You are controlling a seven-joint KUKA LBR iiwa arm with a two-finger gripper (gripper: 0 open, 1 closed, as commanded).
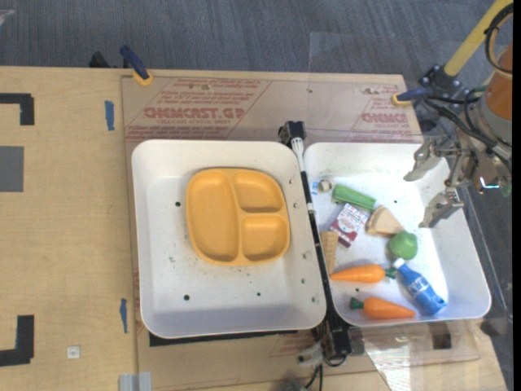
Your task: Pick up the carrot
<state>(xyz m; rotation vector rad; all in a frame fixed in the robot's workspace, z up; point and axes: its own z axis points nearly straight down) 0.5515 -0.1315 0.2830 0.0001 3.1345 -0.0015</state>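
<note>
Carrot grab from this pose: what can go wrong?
1. Two carrots lie in the right bin; the target is ambiguous.
2. The blue bottle sits close to both tips, so it may get nudged or pinched.
3. The open gripper is up at the bin's far right, away from both.

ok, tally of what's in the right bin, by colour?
Orange: 2, carrot and carrot
Green: 2, long green piece and round green fruit
Blue: 1, bottle
Red/white: 1, packet
Tan: 2, wedge and cone
Total: 8
</note>
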